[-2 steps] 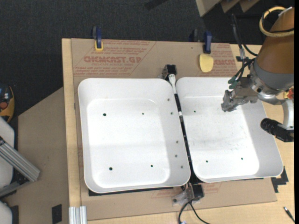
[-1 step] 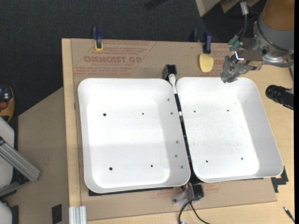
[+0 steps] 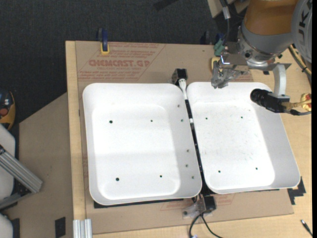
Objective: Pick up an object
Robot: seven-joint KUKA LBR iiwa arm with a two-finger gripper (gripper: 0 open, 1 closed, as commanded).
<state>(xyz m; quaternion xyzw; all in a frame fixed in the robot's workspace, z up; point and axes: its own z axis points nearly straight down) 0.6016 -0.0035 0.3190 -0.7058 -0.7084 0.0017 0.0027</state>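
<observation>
From the camera view I have the arm (image 3: 270,19) coming in at the upper right, its orange band just above the wrist. The gripper (image 3: 219,79) hangs over the far left corner of the right bin (image 3: 277,148), close to the rim. At this slant I cannot tell whether it is open or closed, and I see nothing between its tips. A black cylinder (image 3: 266,100) on a white bracket (image 3: 281,81) sticks out from the wrist, over the far right part of the same bin.

I cannot tell where the object is. On both white floors I make out small dark dots and, in the right bin, faint specks.

The left bin (image 3: 94,148) sits just beside the right one, their rims meeting along a dark strip (image 3: 192,133). A black clip (image 3: 179,75) sits at the far end of that strip, and another fitting with a cable (image 3: 202,208) at the near end. Both bins rest on a brown board (image 3: 124,58) with red lettering. A blue clamp (image 3: 103,36) grips its far edge. A metal rail (image 3: 20,171) lies off to the left, well apart from the bins.
</observation>
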